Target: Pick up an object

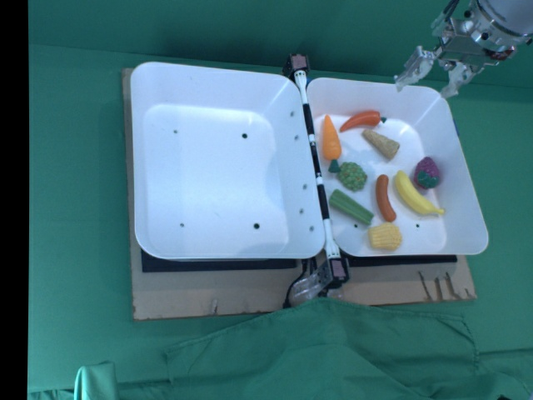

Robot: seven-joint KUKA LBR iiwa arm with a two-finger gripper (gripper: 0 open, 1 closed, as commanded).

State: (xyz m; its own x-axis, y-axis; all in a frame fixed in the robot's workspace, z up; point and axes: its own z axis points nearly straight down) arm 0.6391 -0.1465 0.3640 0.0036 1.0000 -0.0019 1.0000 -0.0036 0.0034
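**Toy food in right bin, gripper raised above far rim**

Task objects: a set of small plastic toy foods, all lying loose in the right white bin (pixel 466 223). Orange plastic carrot with green top (pixel 331 139) lies near the bin's left wall, pointing away from the camera. Red chili pepper (pixel 361 120) lies at the far side, just beside the carrot's tip, slanted. Tan cone-shaped piece (pixel 381 143) sits just right of it, below the pepper. Bumpy green broccoli head (pixel 352 176) is near the centre, close to the carrot's green end. Dark green long cucumber-like piece (pixel 351 207) lies diagonally below the broccoli. Reddish-brown sausage (pixel 383 197) lies upright in the view, between the cucumber piece and the yellow curved banana (pixel 415 195). Purple grape cluster with green tip (pixel 427 172) sits just beside the banana's upper end, near the right wall. Yellow corn chunk (pixel 385 237) is at the near edge, just below the sausage. The items are mostly apart; sausage and corn nearly touch.

Two-finger gripper (pixel 426 73), metal, hangs over the far rim of the right bin, above the items and touching none. Its fingers are spread apart, nothing between them.

Left white bin (pixel 166 90) sits adjacent, joined by a black-and-white divider bar (pixel 315 161). Both rest on a brown cardboard sheet (pixel 216 307) over green cloth (pixel 75 223).
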